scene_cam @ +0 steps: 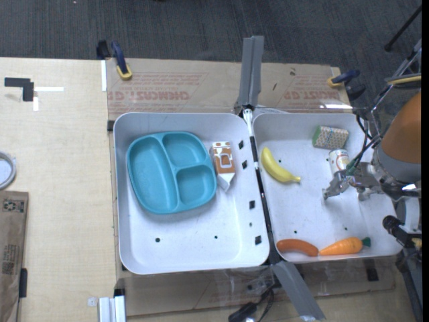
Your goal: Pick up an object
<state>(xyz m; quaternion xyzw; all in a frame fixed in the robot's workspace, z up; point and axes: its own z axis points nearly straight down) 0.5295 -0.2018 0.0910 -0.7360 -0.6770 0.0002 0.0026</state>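
Note:
In the right bin [295, 213], my gripper [346, 192] hangs low near the right wall, open, with only bare bin floor between its fingers. A small silver can [338, 159] lies just behind the gripper, close to its body. A yellow banana [278, 166] lies to the left of it. A green patterned block [330, 137] sits in the back right corner. Along the front wall lie an orange carrot [343, 247] and a red-orange sausage-shaped piece [297, 247].
The left bin [188, 247] holds a blue divided plate [172, 172] and a small orange-and-white carton [223, 159] by the dividing wall. Clamps and cables stand at the bench's back right. The arm's orange band [407, 134] overhangs the right bin's edge.

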